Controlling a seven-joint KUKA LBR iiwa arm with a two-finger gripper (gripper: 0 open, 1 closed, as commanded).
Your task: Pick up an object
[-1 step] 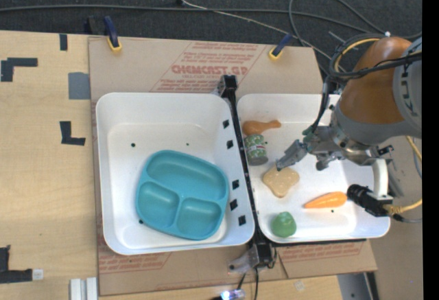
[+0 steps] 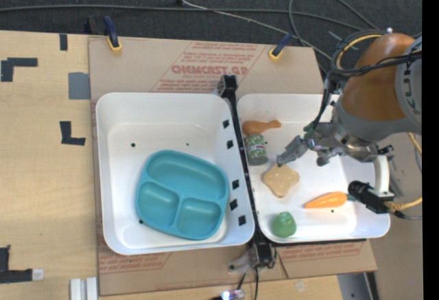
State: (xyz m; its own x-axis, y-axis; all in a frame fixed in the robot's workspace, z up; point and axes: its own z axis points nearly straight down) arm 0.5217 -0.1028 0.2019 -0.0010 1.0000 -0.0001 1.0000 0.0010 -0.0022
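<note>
My arm (image 2: 374, 96) leans in over the right bin (image 2: 312, 103), wrist angled down-left. The tan bread-like piece (image 2: 281, 180) lies mid-bin, just below my pincer (image 2: 291, 152); it looks light, flat and stiff, best pinched across its narrow waist. My fingers stand spread, holding nothing. Orange carrot (image 2: 325, 200) and green ball (image 2: 283, 224) wait nearby.

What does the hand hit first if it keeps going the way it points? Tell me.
The hand points toward the view's left and downward. First in line looks like the small can by the divider, though the tan bread-like piece lies just below; depth is unclear.
</note>
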